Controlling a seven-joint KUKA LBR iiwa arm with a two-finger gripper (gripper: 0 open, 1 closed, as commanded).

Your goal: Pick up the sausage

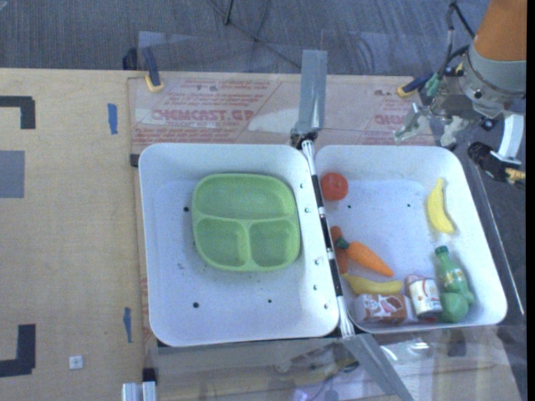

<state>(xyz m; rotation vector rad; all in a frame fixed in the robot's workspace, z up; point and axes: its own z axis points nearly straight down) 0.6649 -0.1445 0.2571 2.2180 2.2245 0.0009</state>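
Nearest, along the near wall of the right bin (393, 211): a red-and-white packet (380, 308), a small can (424, 296) just beside it, and something green and rounded (456, 306) in that bin's near right corner. Just behind these, a green bottle (450, 267) standing by the right wall, and a yellow piece (374, 285) (too small to name for certain) lying flat above the packet.

Towards the middle of the right bin's left side, a carrot (368, 258) lying at a slant, leafy end pointing to the left wall. Pressed against that left wall, touching the carrot and partly hidden by it, the sausage (340, 260), reddish-brown, lying lengthwise along the wall.

Further back in the same bin, a red tomato (334, 185) close to the far left corner, and a banana (440, 207) near the far right wall, well apart from the sausage.

Beyond the right bin's far rim, over the bench and not over the bin floor, the gripper (428, 130), fingers spread apart with nothing between them.

Left of the right bin, touching it wall to wall, the left bin (167, 224), with a green divided plate (247, 221) at its middle.
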